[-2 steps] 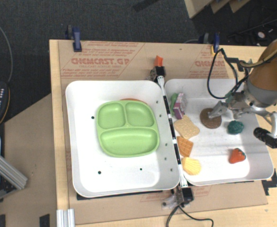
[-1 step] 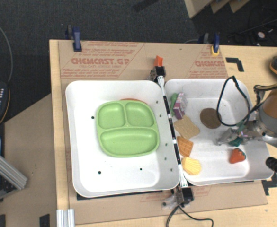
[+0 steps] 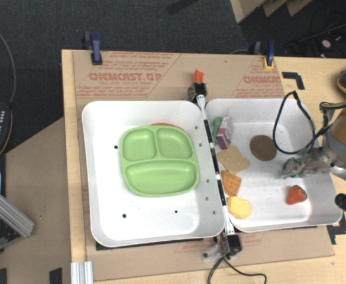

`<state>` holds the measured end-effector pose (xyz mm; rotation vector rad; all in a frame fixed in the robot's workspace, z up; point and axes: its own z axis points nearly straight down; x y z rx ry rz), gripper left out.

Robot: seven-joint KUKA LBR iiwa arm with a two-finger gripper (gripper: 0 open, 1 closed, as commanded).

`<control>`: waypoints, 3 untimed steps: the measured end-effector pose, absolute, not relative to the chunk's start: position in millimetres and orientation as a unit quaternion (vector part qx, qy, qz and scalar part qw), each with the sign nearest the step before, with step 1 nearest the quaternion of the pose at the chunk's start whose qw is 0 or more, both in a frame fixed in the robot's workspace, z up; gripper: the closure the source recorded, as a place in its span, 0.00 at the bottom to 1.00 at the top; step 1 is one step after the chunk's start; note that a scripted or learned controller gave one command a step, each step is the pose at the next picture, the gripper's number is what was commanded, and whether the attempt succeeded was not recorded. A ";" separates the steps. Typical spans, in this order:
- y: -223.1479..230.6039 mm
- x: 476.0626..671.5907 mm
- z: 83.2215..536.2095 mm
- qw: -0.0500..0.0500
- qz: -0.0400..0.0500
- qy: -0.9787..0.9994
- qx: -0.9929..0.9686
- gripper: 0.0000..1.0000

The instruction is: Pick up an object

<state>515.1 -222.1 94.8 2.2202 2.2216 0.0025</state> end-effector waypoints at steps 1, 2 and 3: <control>-165.2 551.8 135.1 0.003 0.002 0.710 0.705 1.00; -130.7 623.4 133.3 0.002 0.002 0.709 0.705 1.00; -69.0 616.9 188.4 0.002 0.002 0.709 0.705 1.00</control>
